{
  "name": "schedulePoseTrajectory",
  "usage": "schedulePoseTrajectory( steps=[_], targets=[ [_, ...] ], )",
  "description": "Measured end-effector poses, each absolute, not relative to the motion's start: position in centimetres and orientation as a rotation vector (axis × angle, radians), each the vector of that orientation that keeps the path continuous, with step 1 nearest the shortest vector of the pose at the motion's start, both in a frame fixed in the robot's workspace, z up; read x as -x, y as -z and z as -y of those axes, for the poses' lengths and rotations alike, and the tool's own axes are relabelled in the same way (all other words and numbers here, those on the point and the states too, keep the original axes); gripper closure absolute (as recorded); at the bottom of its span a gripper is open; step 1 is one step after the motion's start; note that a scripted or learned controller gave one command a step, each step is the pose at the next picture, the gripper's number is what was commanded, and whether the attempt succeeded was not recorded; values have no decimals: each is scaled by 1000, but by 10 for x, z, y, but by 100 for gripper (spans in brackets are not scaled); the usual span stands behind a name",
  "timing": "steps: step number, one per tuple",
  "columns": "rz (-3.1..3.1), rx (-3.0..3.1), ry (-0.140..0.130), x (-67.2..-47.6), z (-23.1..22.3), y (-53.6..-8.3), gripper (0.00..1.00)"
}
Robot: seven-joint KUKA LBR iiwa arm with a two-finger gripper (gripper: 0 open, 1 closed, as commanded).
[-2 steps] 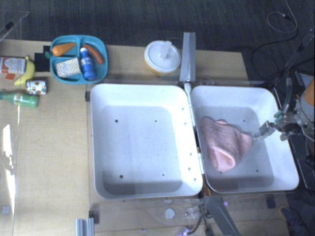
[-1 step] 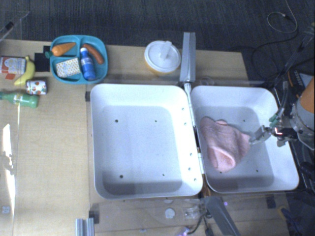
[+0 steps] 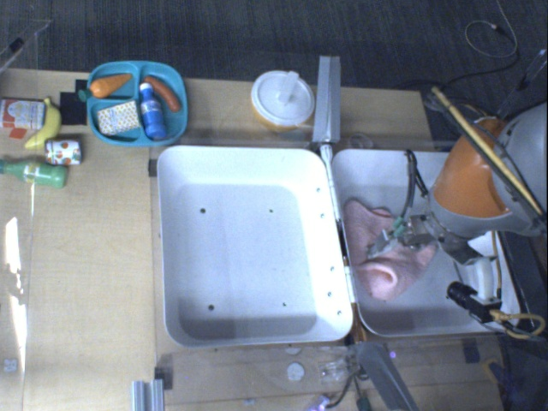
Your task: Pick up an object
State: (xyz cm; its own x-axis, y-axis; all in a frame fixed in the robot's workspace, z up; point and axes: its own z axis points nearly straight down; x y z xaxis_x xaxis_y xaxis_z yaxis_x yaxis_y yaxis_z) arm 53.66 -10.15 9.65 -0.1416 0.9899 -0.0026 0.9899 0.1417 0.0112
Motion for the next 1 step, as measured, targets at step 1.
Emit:
schedulePoseTrajectory(
  steps=[1],
  targets=[
    [-2220, -2201, -19, -612, 89, -92, 0]
  ],
)
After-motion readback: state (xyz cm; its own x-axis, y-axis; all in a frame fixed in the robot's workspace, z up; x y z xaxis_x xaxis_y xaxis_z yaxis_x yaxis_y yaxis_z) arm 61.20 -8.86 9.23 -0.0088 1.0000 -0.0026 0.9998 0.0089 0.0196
